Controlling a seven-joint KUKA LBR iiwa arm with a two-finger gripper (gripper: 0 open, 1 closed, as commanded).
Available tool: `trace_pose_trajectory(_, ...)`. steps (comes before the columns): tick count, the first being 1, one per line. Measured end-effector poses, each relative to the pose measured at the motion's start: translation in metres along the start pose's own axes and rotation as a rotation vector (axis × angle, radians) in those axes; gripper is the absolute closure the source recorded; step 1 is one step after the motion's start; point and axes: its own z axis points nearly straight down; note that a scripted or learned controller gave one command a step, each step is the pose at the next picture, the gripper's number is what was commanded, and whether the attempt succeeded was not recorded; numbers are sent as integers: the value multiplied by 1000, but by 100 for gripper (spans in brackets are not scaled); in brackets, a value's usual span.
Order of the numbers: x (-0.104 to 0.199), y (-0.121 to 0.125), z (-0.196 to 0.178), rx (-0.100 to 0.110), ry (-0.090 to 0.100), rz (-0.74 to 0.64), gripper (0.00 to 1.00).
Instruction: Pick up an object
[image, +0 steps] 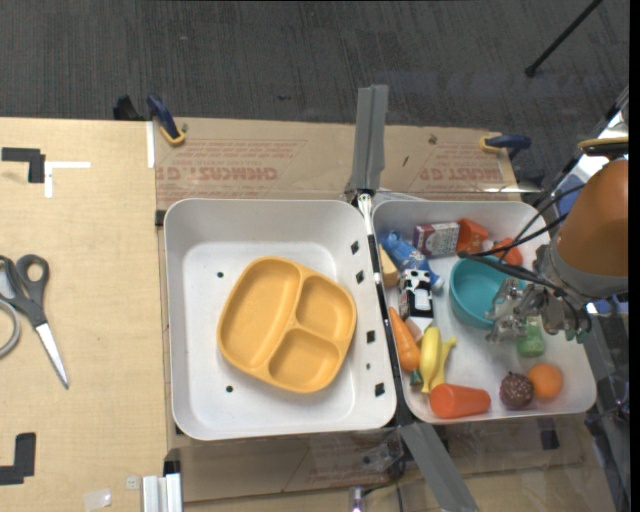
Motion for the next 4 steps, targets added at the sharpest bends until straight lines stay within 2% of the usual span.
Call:
trace_pose_trajectory(1, -18, 10, 8, 0, -2, 302, 100)
trace_pose_trajectory(2, -14, 10, 14, 0, 13, 304, 0)
trace_pose_trajectory(3, -18, 10, 0, 0, -1, 301, 100)
trace_pose_trajectory(4, -16, 11, 4, 0, 8, 301, 0)
